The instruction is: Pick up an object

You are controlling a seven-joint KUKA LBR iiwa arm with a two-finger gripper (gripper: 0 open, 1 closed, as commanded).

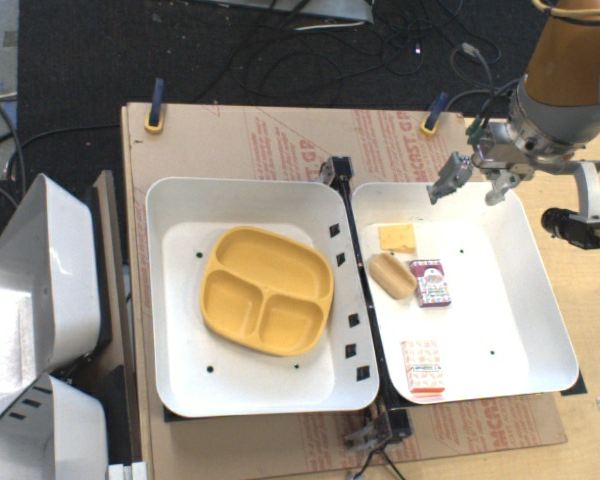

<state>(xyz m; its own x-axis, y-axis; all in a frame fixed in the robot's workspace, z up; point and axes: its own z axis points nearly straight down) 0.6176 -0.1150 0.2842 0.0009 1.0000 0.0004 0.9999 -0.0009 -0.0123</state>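
The right bin holds a yellow cheese-like block, a tan bread roll, a small purple-and-white box and a flat white-and-orange packet. My gripper hangs above the bin's far edge, up and to the right of the yellow block. Its two fingers are spread apart with nothing between them. The orange band and grey wrist rise toward the upper right corner.
The left bin holds a yellow divided tray. A black divider runs between the bins. Blue clamps pin the cardboard base at the back. White containers stand at the far left.
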